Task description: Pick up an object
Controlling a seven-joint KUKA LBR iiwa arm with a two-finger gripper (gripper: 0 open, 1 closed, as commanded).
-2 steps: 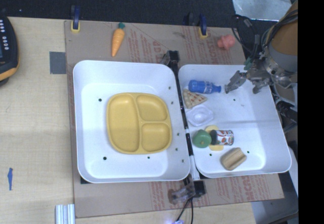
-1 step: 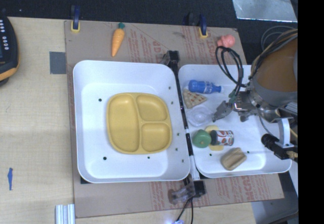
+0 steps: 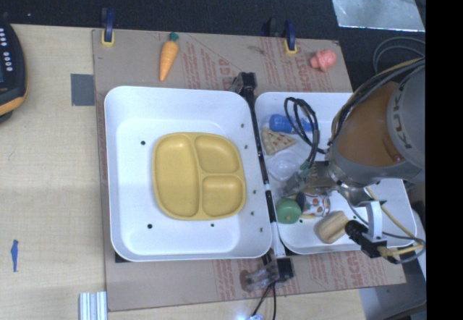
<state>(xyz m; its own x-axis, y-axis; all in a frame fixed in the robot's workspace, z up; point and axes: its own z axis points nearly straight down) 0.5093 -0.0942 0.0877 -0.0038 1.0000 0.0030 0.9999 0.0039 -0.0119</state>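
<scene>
Tan block (image 3: 331, 227) at near edge of rt bin (image 3: 405, 235), green ball (image 3: 289, 211) beside it, gripper (image 3: 312, 182) down among clutter w/ grip state unclear, yellow tray (image 3: 198, 174) in left bin (image 3: 130, 166), carrot (image 3: 168, 57) on far counter (image 3: 51, 145).

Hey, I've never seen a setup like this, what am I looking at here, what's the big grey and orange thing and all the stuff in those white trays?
This is one camera looking down at a slant on a workbench. The grey and orange shape on the right is a robot arm, reaching down into the right white bin. Its gripper sits low among the clutter there, too hidden to tell whether it holds anything. That bin contains small toys: a blue object, a green ball, a tan block and a small printed can. The left white bin holds a yellow divided plate. Outside the bins lie a toy carrot and a pink toy.
</scene>
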